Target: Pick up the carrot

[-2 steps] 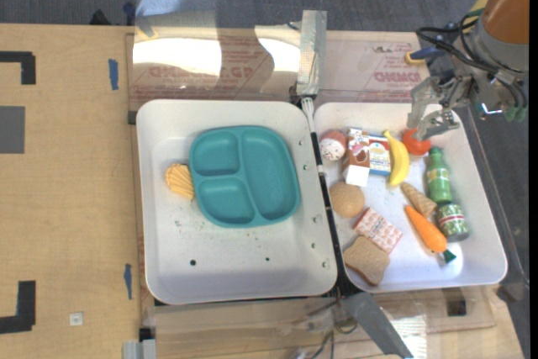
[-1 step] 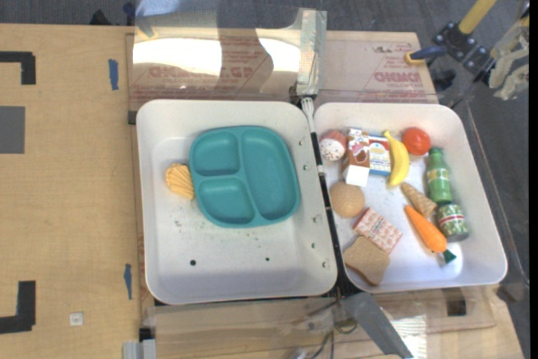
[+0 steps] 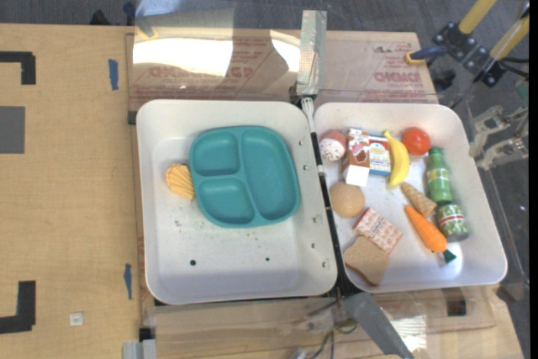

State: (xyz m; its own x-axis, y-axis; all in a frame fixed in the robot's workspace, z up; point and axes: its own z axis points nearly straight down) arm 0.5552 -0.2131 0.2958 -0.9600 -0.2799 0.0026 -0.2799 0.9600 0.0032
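Observation:
The carrot [image 3: 426,229] is orange with a small green tip pointing to the lower right. It lies flat and slanted in the right bin [image 3: 483,261], close to that bin's right wall. A green can [image 3: 451,219] sits just to its right. A tan cone-shaped piece [image 3: 418,199] touches its upper end.
In the right bin are also a banana [image 3: 398,160], a tomato [image 3: 415,140], a green bottle [image 3: 437,175], small cartons [image 3: 358,164], a bun [image 3: 346,199], a red patterned packet [image 3: 377,231] and a toast slice [image 3: 366,260]. The left bin [image 3: 160,265] holds a teal divided plate [image 3: 245,176] and a yellow shell [image 3: 179,179].

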